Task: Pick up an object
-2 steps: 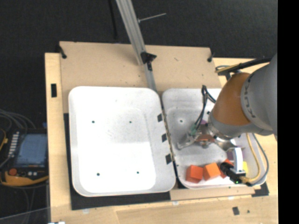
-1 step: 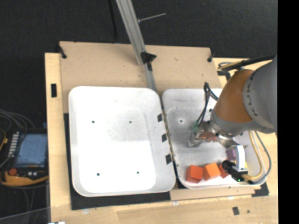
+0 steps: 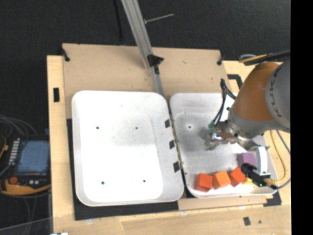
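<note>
Here, white bins [image 3: 122, 99] sit on a wooden bench [image 3: 98, 67].

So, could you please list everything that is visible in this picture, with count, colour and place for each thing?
Bins: 2, white, side by side on the bench; left bin, right bin.
Blocks: 3, orange to red-orange, in a row along the near edge of the right bin.
Purple block: 1, purple, right bin, near its right wall, above the orange row.
Bench: 1, light wood, under both bins.
Metal pole: 1, grey, slanting from the top down to between the bins.
Handheld controller: 1, blue screen, at far left off the bench.
Arm: 1, grey with orange band, from the right.
Gripper: 1, over the right bin's middle.
</note>
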Available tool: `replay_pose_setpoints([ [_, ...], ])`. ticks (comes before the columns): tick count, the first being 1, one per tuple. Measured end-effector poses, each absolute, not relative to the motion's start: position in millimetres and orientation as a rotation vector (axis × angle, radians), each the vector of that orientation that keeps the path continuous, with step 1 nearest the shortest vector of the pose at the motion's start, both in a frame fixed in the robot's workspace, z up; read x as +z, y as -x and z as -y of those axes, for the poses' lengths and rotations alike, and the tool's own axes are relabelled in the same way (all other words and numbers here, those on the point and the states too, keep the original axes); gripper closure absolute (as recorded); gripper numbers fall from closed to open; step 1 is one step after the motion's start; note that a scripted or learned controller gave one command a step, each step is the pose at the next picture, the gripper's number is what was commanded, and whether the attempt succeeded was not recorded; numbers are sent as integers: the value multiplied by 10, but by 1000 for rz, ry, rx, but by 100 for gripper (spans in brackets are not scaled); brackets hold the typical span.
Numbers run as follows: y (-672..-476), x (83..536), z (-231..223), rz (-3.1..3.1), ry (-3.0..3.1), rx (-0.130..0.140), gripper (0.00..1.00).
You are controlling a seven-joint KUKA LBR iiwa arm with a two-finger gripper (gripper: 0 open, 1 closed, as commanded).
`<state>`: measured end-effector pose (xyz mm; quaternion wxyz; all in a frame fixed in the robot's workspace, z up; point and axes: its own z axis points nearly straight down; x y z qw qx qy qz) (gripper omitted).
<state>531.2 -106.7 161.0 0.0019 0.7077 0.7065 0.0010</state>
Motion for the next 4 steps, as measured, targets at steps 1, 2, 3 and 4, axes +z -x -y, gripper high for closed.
replay_pose_setpoints([
  [1, -5342, 2252, 1106, -2219, -2213, 7, 100],
  [2, -5359, 2781, 1119, -2221, -2212, 7, 100],
  [3, -5592, 2631, 580, -2228, -2212, 2, 100],
  [4, -5778, 2664, 132, -2225, -2217, 1, 100],
])
